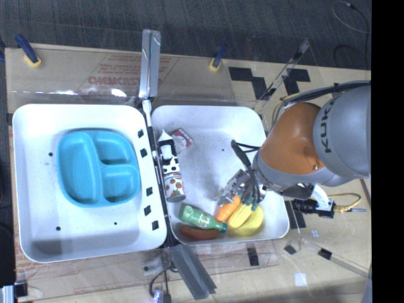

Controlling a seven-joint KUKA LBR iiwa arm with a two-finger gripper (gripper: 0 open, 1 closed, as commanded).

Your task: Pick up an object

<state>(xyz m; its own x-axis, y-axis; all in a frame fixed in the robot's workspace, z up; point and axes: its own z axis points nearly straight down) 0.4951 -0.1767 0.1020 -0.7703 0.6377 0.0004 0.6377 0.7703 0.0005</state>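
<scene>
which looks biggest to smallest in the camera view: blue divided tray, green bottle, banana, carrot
1. blue divided tray, by far the largest, in the left bin.
2. green bottle and banana: they look about alike, and the banana is partly hidden by the gripper, so no ranking between them.
3. carrot, smallest.

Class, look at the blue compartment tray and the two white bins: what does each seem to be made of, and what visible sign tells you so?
Blue tray: probably moulded plastic, smooth with a slight sheen; its even colour and rounded compartment edges suggest this.
White bins: likely plastic too, though coated metal is possible; smooth, matte-to-satin walls, rounded corners, soft shading along the rim.
</scene>
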